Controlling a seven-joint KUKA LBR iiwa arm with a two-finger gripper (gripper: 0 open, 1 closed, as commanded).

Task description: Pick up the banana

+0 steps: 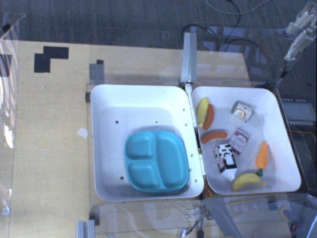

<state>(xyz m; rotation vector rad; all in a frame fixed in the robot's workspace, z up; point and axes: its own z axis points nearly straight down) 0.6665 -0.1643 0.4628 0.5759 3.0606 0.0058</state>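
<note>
Far below and left of the claw point(299, 31), whose opening cannot be told, the banana point(248, 181) lies untouched near the carrot point(262, 155), so approach and descent come next.

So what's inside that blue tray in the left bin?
Nothing that I can see. The blue tray in the left bin has three compartments, all showing bare blue plastic. Whatever lies beneath the tray is covered. The food, including the banana, is in the right bin.

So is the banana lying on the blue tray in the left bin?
No, the banana lies in the right bin, near its front edge, while the blue tray sits in the left bin.
</note>
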